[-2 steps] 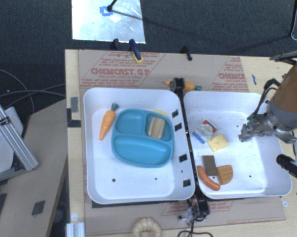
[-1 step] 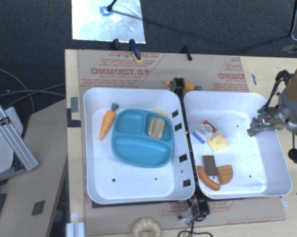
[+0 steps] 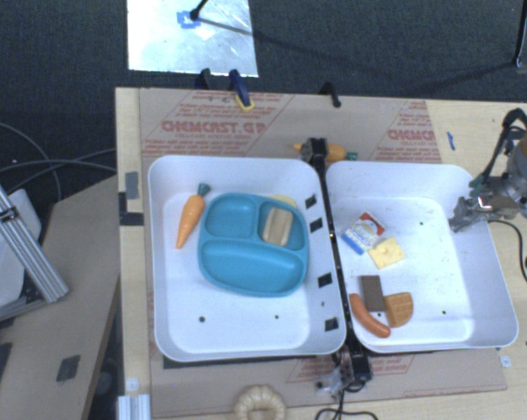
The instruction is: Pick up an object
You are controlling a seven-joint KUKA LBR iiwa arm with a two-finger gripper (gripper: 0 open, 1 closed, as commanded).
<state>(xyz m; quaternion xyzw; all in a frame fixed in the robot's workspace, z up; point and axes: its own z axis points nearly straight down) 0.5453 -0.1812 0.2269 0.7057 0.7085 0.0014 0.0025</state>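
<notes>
At the near edge of the bench, a pale braided ring is seen lying outside the bins. Two white bins are counted side by side: the left bin and the right bin. In the right bin, five things are counted: nearest, one red sausage, one brown block touching it and one tan bread piece just beside; farther back, one yellow cheese slice and one small printed packet. In the left bin, one blue divided tray is seen with one tan piece in a compartment, and one orange carrot beside it. The gripper is seen over the right bin's far right rim, apart from every object; whether its jaws are apart or together cannot be told.
</notes>
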